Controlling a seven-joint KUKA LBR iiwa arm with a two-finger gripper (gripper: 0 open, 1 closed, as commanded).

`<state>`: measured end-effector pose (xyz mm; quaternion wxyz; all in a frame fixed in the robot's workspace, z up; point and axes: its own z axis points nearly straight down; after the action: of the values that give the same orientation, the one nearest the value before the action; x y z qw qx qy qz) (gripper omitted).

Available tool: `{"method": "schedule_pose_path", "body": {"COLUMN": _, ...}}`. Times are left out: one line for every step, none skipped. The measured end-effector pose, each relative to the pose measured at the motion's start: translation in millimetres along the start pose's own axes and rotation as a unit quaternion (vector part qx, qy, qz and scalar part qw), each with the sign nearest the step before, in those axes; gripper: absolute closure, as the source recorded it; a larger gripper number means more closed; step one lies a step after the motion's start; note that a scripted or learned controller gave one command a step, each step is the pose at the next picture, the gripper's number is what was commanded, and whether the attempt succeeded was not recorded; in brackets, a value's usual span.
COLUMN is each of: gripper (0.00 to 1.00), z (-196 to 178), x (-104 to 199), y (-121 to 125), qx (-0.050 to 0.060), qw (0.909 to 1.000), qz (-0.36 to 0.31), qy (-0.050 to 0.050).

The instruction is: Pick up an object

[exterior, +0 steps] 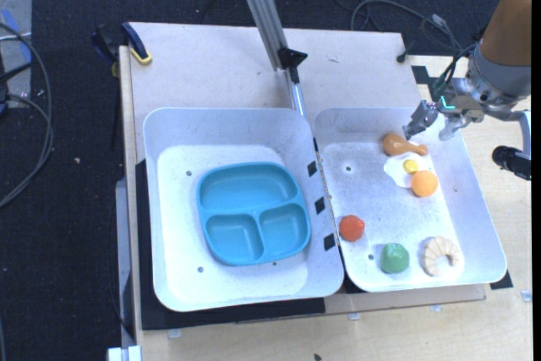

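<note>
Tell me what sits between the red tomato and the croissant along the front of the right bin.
In the camera view, a green round object lies between the red tomato and the croissant.

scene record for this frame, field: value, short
left bin: holds a blue three-compartment tray
right bin: holds the toy food
toy drumstick: upper part of right bin, nearest the claw
toy fried egg: just below the drumstick
orange ball: touching the egg's lower right edge
red toy tomato: near the bin's left wall
green toy vegetable: near the front edge
toy croissant: front right
claw: above the bin's upper right, nothing between its fingers
</note>
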<state>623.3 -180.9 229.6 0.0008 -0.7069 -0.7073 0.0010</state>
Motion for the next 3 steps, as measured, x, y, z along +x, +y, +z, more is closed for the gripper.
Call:
{"method": "schedule_pose_path", "body": {"gripper": 0.00, "z": -2, "x": 0, "y": 1, "qx": -0.002, "qw": 1.0000, "qz": 0.000, "qy": 0.000}}
{"method": "schedule_pose_path", "body": {"gripper": 0.00, "z": 44, "x": 6, "y": -3, "qx": 0.000, "qw": 1.0000, "qz": 0.000, "qy": 0.000}}
{"method": "schedule_pose_path", "body": {"gripper": 0.00, "z": 108, "x": 7, "y": -2, "qx": 0.001, "qw": 1.0000, "qz": 0.000, "qy": 0.001}}
